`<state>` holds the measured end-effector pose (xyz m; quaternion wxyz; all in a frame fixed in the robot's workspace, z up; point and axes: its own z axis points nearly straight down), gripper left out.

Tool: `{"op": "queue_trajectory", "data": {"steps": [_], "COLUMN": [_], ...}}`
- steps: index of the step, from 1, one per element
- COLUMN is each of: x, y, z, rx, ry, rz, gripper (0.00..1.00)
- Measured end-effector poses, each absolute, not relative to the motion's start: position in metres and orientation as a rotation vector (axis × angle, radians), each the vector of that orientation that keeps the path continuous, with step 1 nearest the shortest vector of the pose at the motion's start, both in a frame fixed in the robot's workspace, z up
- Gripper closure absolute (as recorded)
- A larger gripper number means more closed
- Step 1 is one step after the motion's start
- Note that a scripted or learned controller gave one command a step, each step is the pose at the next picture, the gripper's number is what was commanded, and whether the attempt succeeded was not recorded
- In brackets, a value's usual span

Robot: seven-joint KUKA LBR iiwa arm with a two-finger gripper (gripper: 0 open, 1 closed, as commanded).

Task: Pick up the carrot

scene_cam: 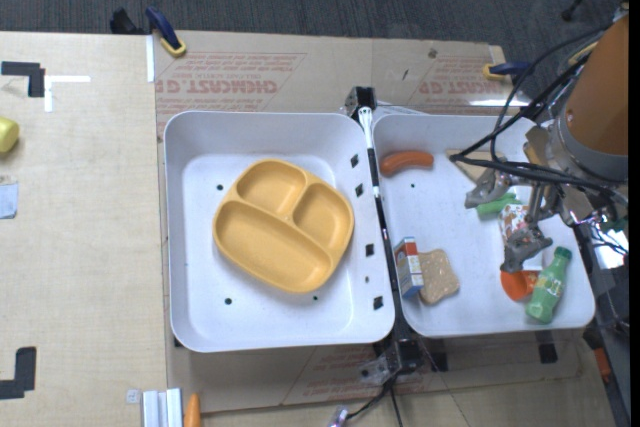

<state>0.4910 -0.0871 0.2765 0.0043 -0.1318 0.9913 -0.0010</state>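
Hovered right over the carrot (515, 287) with jaws too blurry to tell wide or narrow, and could have bumped the green bottle (548, 287) just beside it or grabbed nothing.

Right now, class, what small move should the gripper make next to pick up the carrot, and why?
Probably ease the gripper straight down: it appears to sit right over the orange carrot, which lies close beside the green bottle, so drifting sideways could catch the bottle instead.
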Motion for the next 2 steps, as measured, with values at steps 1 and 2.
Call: {"op": "queue_trajectory", "data": {"steps": [1,2], "x": [0.503,0.480], "y": [-0.010,-0.165], "z": [0.320,0.238], "rx": [0.009,-0.465], "ry": [3.134,3.101], "rz": [0.000,-0.002], "gripper": [0.00,0.00]}}
